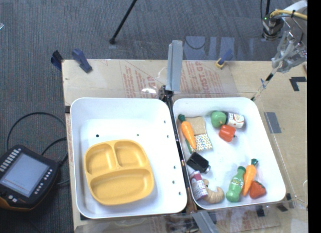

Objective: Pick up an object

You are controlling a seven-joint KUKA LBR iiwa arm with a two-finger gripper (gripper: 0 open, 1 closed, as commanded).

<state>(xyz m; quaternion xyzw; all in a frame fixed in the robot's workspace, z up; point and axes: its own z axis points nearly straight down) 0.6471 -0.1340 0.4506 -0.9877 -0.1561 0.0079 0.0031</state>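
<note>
Step in hand, as judged: approach not yet begun, nothing picked. The gripper [287, 59] is seen at the view's upper right, high over the bare cardboard-topped desk [125, 76], well apart from both bins. Whether it is open or closed can't be told; nothing is seen held or touched by it.

All candidates lie in the right shallow white plastic bin [266, 127]. Along its left wall: a long orange toy carrot w/ green top [187, 133], beside a tan cracker-like block [197, 125] and a small patterned packet [203, 142]. Top centre: a round green toy fruit [217, 119] touching a small labelled jar on its side [235, 120], w/ a red-orange toy pepper [226, 133] just below. Mid-bin: a black rectangular block [197, 162]. Bottom edge: a small dark-red labelled bottle [198, 186], a tan croissant-shaped toy [215, 195], a green toy bottle [234, 187], a second orange carrot [249, 178], a red strawberry-like toy [257, 190], packed close.

The left white bin [80, 127] carries a yellow three-compartment plastic plate [119, 171].

Next move, as judged: gripper to be brought over the right bin, then lowered onto one item. The black block or red-orange pepper probably suits best, more clear space being left around them; the bottom cluster risks a two-item or failed grasp.
</note>
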